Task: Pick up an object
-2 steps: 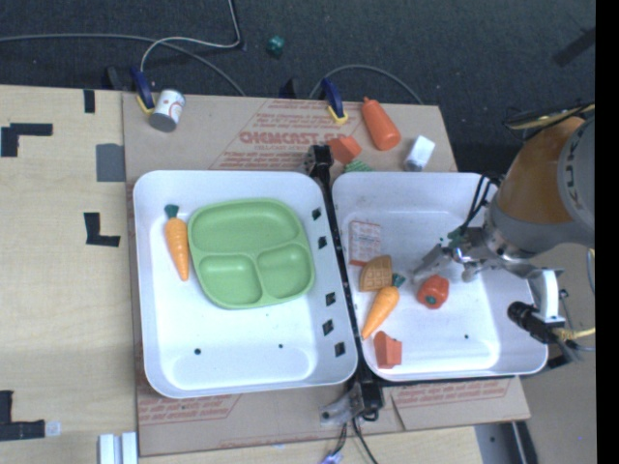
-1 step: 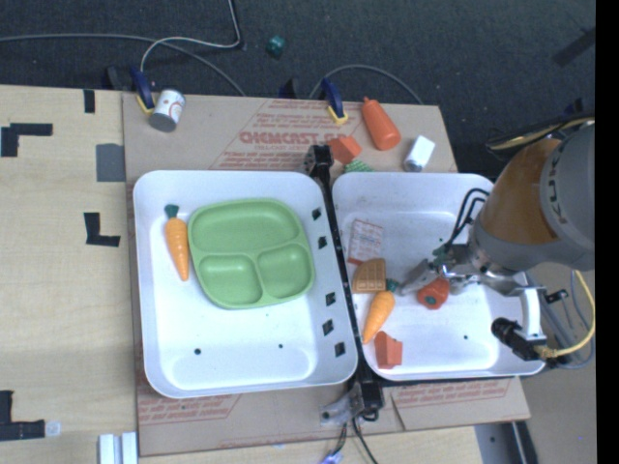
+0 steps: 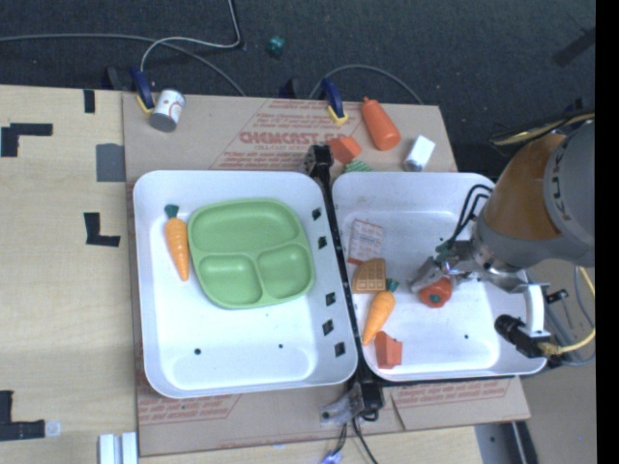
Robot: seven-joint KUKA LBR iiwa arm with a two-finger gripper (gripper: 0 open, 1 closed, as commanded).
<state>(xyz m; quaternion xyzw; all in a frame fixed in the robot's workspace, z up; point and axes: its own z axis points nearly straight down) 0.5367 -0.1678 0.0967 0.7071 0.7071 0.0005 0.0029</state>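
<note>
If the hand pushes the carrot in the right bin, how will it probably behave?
The carrot looks like a small plastic toy, so it is probably light and stiff. Its tapered, rounded body would likely roll or swing in a curve rather than slide straight. It lies near the waffle-like square and a red block, so it may bump them.

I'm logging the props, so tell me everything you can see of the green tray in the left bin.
The green tray looks like matte plastic, a rounded square with three compartments: one wide section along the far side and two smaller ones nearer. It lies flat, slightly rotated, on the left bin's floor. A toy carrot lies just beside its left edge.
</note>
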